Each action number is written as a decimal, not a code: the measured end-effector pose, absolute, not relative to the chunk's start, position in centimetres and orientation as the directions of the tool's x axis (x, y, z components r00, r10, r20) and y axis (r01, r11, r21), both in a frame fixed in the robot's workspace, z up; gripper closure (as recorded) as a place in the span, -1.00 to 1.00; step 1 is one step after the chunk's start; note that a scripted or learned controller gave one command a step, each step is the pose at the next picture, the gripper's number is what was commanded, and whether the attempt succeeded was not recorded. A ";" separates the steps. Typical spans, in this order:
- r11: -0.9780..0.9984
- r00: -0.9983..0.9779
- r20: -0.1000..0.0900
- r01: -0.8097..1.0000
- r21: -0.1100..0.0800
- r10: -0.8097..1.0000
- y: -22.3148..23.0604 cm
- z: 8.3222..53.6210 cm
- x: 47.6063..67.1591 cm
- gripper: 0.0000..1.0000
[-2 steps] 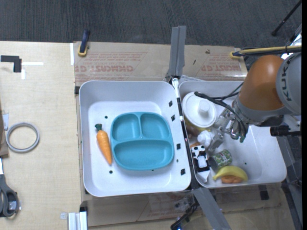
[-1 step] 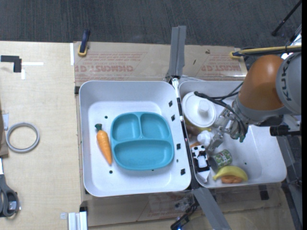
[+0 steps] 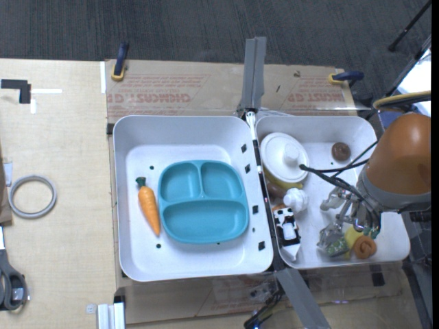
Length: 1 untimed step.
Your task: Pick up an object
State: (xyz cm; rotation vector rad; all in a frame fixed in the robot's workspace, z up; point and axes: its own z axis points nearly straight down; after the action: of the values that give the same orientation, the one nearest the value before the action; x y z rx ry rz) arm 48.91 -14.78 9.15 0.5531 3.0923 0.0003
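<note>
Toys [image 3: 341, 242] crowd the right bin [image 3: 322, 125] beneath the hand [image 3: 350, 218], whose grip I cannot tell.

Dark grey carpet [image 3: 171, 16] beyond, pale wooden bench [image 3: 62, 252], brown cardboard sheet [image 3: 178, 88] clamped at its far edge

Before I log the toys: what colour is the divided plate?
Teal blue, plain; the divided plate shows clearly in the camera view.
</note>
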 end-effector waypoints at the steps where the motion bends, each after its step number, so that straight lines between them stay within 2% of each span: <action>1: 0.996 -0.996 -0.005 0.092 -0.001 0.092 -21.5 12.9 51.6 -1.00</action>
State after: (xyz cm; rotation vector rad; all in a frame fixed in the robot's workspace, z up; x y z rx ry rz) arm 51.61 -21.51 12.91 0.1440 3.1334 -0.0015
